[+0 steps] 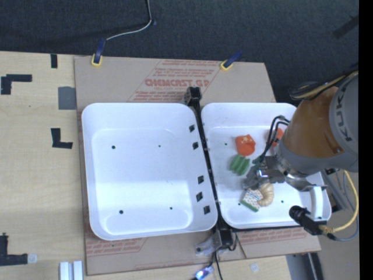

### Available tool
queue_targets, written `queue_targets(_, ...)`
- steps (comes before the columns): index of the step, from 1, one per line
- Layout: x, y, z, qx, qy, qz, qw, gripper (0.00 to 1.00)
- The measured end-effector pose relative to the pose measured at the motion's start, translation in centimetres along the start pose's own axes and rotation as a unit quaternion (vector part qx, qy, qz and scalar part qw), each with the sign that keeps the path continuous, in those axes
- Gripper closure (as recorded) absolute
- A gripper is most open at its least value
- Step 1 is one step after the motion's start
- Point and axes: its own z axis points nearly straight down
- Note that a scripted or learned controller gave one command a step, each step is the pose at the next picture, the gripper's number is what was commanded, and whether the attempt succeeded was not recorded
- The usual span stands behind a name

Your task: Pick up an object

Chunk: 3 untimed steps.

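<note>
- The left bin (pixel 140 162) sits on a brown cardboard sheet (pixel 175 80) printed with red lettering, with black clips along the seam it shares with its neighbour.
- The right bin (pixel 224 121) holds all the objects, gathered in its middle and lower part.
- A green piece (pixel 238 165) lies near the bin's centre, just below a red-orange block (pixel 245 145) (the two look close, possibly touching).
- A small patterned white-and-green item (pixel 252 200) lies lower down, touching a curved tan object (pixel 267 194) on its right.
- The gripper (pixel 259 175) is down in the right bin, just above the tan object and right of the green piece; whether it is spread or clenched cannot be made out from this angle.
- The grey arm with its orange band (pixel 312 130) covers the bin's right side.
</note>
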Motion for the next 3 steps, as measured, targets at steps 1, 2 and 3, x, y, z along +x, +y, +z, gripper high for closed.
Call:
queue_targets(1,7.2,4.9,-8.1,-0.009,0.002,-0.009,0.9999,1.00)
queue_targets(2,11.5,10.1,-5.5,-0.004,0.002,-0.007,1.0000,1.00)
queue_targets(3,17.2,6.0,-12.9,-0.007,0.002,-0.007,0.9999,1.00)
